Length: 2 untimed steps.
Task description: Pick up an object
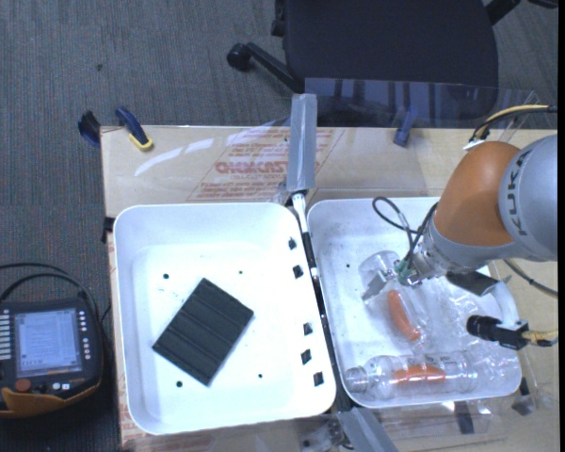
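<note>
From where I stand, 2 shallow white bins sit side by side on the bench, split by a dark divider with small black clips along it. The left bin [132, 243] holds 1 thing, a flat black ribbed pad [203, 330] lying at a slant near the middle of its floor. The right bin [334, 229] is busier: a clear plastic bottle [414, 378] lies on its side along the near wall, with something orange showing through it, and a loose orange carrot-shaped piece [402, 314] rests just above it, tilted, near the bin's centre. Crumpled clear plastic [452, 323] spreads across the floor to the right of that orange piece. The arm [494, 205] leans in from the right, its orange band bulging over the bin's far right corner, black cables looping beside it. The gripper [395, 276] hangs low over the right bin, just above and beside the upper end of the loose orange piece, among some clear plastic; I cannot tell whether it is released or clenched, and nothing is plainly caught in it. A teach pendant [42, 351] lies on the carpet to the left, and a dark office chair [386, 31] stands behind the bench.
</note>
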Each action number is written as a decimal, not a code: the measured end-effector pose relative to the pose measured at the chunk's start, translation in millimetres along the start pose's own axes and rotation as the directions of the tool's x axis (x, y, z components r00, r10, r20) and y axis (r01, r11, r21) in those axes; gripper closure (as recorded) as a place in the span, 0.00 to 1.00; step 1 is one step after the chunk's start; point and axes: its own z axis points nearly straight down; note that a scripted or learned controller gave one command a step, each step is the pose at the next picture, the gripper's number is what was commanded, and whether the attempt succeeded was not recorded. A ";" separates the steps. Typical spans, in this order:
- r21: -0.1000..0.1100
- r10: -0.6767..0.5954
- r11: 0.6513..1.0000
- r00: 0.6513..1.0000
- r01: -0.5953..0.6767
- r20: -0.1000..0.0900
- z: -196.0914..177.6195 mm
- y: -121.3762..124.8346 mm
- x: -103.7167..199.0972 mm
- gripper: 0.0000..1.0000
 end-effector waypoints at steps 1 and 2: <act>0.001 0.007 1.000 1.000 -0.007 -0.004 -7.9 0.3 -0.8 1.00; 0.014 -0.229 0.973 0.973 0.229 -0.011 -113.1 90.4 26.5 1.00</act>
